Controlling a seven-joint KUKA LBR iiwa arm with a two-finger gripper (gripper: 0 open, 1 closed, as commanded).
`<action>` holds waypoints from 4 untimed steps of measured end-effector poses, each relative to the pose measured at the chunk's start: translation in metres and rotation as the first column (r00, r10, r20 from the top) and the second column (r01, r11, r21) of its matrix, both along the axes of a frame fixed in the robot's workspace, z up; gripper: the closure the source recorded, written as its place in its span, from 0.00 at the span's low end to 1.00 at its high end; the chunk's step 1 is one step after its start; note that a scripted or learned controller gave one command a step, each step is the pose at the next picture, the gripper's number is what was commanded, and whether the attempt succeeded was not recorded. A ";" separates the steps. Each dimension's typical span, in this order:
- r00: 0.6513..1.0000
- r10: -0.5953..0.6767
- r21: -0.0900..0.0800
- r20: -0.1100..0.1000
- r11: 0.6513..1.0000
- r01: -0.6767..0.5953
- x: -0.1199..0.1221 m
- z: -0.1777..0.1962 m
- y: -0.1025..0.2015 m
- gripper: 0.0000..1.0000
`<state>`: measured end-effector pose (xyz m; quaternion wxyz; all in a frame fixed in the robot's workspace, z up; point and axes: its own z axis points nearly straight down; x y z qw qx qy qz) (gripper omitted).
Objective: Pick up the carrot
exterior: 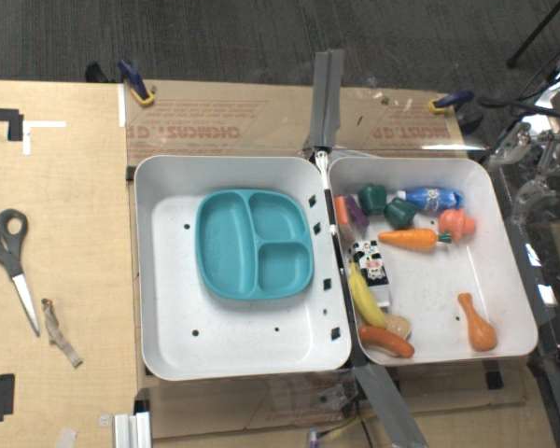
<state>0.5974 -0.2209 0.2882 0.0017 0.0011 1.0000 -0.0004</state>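
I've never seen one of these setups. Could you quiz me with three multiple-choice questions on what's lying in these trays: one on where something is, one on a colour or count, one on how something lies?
1. Where is the carrot?
A. in the left bin
B. in the right bin
C. on the wooden bench

2. What colour is the plate?
A. red
B. yellow
C. teal

3. How do the scissors lie?
A. flat on the bench, outside both bins
B. upright in the right bin
C. on the plate

Answers:
1. B: the carrot lies among the toy foods in the right bin, beside the banana.
2. C: the divided plate in the left bin is teal.
3. A: the scissors lie flat on the wooden bench, left of both bins.
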 end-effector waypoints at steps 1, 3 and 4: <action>0.998 -0.058 0.000 0.000 0.998 0.058 -0.031 -0.195 0.000 0.00; 0.990 -0.133 -0.005 -0.040 0.991 0.133 0.032 -0.199 0.119 0.00; 0.980 -0.199 0.000 -0.002 0.980 0.199 -0.016 -0.196 0.125 0.00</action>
